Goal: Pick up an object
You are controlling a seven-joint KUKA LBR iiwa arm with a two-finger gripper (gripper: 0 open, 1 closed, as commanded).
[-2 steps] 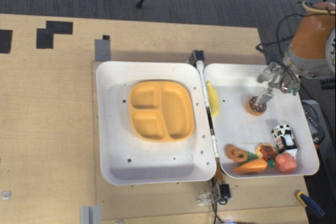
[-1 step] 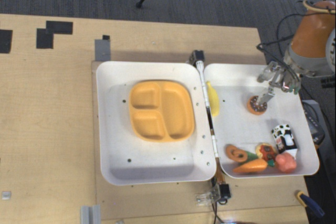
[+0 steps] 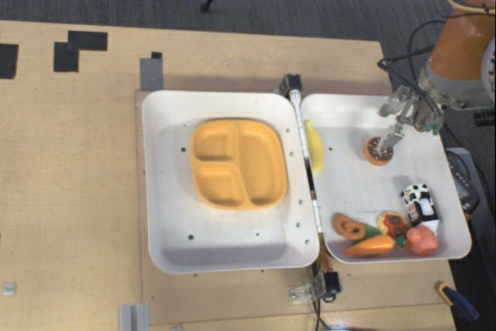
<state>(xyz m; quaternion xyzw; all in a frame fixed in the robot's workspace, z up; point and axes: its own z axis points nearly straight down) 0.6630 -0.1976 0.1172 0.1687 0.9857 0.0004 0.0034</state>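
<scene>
Partly cut off at the frame's upper right edge, the arm (image 3: 465, 50) reaches down so that the gripper (image 3: 390, 140) sits right over a small brown ring-shaped object (image 3: 380, 152) in the right bin (image 3: 341, 190); how it is set is too small and blurred to tell. One yellow banana (image 3: 314, 145) lies by the divider. Clustered at lower right: one brown pretzel (image 3: 349, 227), one carrot (image 3: 370, 246), one pink ball (image 3: 422, 239), one black-and-white toy (image 3: 419, 203). One yellow compartment plate (image 3: 236, 163) sits in the left bin (image 3: 167, 190).

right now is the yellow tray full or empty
Empty: the tray lies flat in the left bin, and all its compartments show bare yellow.
</scene>
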